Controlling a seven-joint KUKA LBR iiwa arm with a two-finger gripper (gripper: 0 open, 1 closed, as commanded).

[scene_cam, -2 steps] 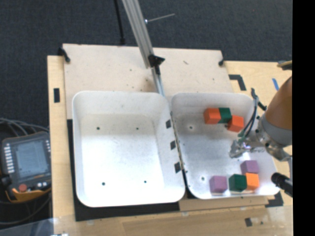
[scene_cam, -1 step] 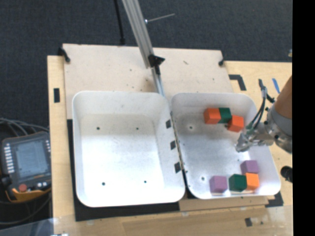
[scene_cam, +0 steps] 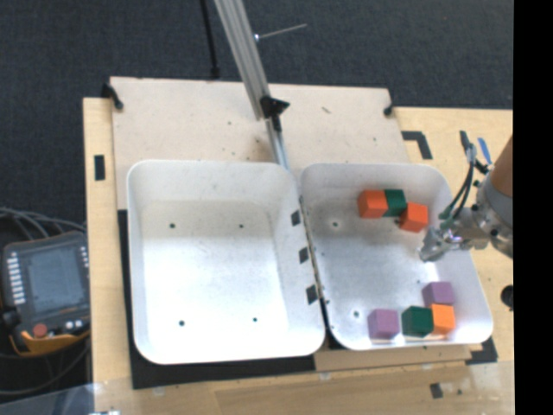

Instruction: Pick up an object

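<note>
Seven small blocks sit in the right bin (scene_cam: pixel 346 322). The tool (scene_cam: pixel 435 247), whose state I cannot tell, hangs nearest the orange block (scene_cam: pixel 414 217): likely light, stiff, best pinched across flat opposite faces.

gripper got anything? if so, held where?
Nothing visibly held. The gripper sits over the right bin, apart from the nearest orange block; no block shows between its fingers.

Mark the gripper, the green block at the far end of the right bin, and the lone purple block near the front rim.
gripper (scene_cam: pixel 429 251), camera view, at its fingertips
green block (scene_cam: pixel 395 201), camera view, on its top face
purple block (scene_cam: pixel 383 322), camera view, on its top face
</note>
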